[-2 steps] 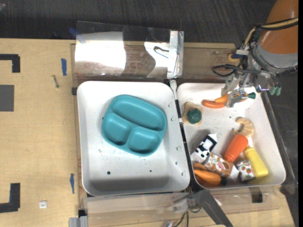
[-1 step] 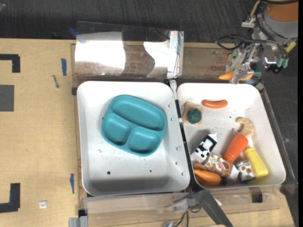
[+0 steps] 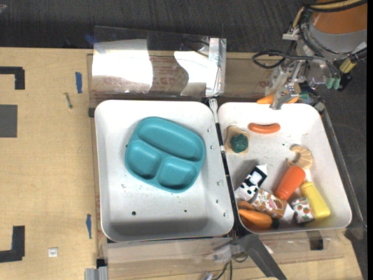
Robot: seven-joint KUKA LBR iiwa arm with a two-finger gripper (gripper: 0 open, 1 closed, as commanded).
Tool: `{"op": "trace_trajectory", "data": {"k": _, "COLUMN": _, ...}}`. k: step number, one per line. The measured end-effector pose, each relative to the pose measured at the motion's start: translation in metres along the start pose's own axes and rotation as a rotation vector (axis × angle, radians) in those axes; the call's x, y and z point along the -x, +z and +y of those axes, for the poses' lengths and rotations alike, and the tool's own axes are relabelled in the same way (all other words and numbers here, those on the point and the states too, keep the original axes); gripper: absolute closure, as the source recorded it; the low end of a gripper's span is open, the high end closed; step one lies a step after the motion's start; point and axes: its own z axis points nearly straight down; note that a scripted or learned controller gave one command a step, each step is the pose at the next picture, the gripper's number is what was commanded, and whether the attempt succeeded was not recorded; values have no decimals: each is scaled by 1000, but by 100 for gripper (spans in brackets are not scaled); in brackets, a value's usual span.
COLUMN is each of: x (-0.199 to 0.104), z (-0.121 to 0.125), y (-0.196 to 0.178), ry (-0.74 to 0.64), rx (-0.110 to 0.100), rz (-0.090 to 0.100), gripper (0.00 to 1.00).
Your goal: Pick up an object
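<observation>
The right bin [image 3: 332, 150] holds several toy foods. An orange-red sausage [image 3: 264, 128] lies near its far wall, and a teal and tan round piece [image 3: 238, 142] sits at its left. Also in it are a tan biscuit shape [image 3: 301, 154], an orange bottle [image 3: 290, 181], a yellow bottle [image 3: 315, 199], a black-and-white piece [image 3: 252, 182] and an orange carrot [image 3: 255, 217]. My gripper [image 3: 281, 98] hangs over the right bin's far rim. A small orange thing [image 3: 265, 100] shows right beside its tip; I cannot tell whether it is held.
The left bin [image 3: 111, 185] bears a teal divided plate [image 3: 165, 153]. A clear plastic sheet [image 3: 157, 66] lies behind the left bin. Cables and the orange-banded wrist [image 3: 338, 16] crowd the upper right. Tan bench surface [image 3: 41, 156] spreads to the left.
</observation>
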Motion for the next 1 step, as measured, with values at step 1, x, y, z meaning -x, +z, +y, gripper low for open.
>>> {"op": "trace_trajectory", "data": {"k": 1, "x": 4, "z": 34, "y": 32, "ry": -79, "rx": 0, "rz": 1, "gripper": 100}}
